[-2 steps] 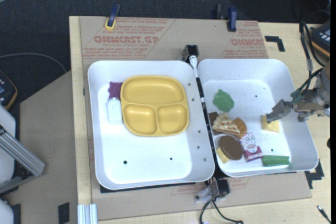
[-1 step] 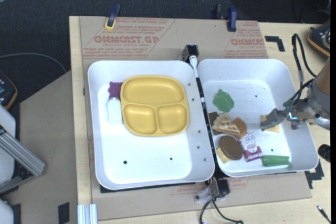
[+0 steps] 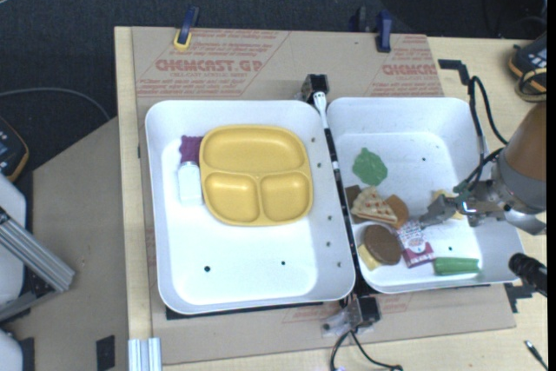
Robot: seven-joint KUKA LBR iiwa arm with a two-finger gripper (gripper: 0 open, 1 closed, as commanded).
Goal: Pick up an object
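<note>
The right bin [image 3: 408, 119] holds a green leafy piece [image 3: 369, 165], a tan waffle-like wedge [image 3: 380, 206], a round brown cookie [image 3: 382, 243], a red and white packet [image 3: 415, 244] and a green stick [image 3: 456, 266]. My gripper [image 3: 437, 210] reaches in low from the right, just right of the wedge and above the packet. I see nothing in its grasp. The left bin [image 3: 234, 274] holds a yellow divided plate [image 3: 256, 174], with a white bottle [image 3: 188, 183] and a purple item [image 3: 190, 146] at the plate's left.
The arm's grey body [image 3: 526, 165] stands over the right bin's right rim, with black cables [image 3: 476, 113] beside it. A ridge with a black clamp [image 3: 314, 86] divides the two bins. The brown board [image 3: 217, 56] lies under both bins.
</note>
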